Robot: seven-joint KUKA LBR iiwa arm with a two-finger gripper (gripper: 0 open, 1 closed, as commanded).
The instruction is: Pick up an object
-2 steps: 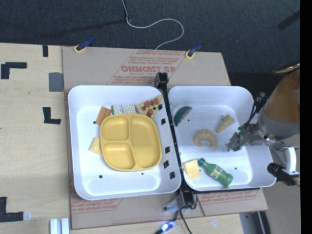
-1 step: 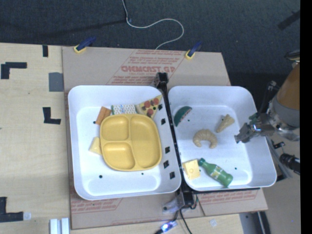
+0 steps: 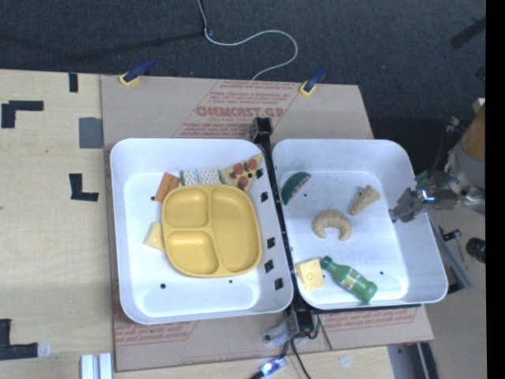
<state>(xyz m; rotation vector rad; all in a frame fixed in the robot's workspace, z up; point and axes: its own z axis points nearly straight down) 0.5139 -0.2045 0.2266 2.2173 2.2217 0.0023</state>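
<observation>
The right bin (image 3: pixel 394 158) holds a croissant (image 3: pixel 333 224) in its middle, a small beige pastry piece (image 3: pixel 364 199) to its upper right, a green slice (image 3: pixel 295 184) at the left, and a green bottle (image 3: pixel 349 280) beside a yellow cheese block (image 3: pixel 310 275) near the front. The left bin (image 3: pixel 126 212) holds a yellow divided plate (image 3: pixel 211 230) with several flat toy foods (image 3: pixel 237 172) tucked behind it. My gripper (image 3: pixel 410 205) hangs at the right bin's right rim, above and right of the pastry piece, with nothing seen between its fingers.
Both bins rest on a cardboard sheet (image 3: pixel 237 109) held by clips at the back. A white cable (image 3: pixel 252 42) loops behind it. The arm (image 3: pixel 469 172) comes in from the right edge.
</observation>
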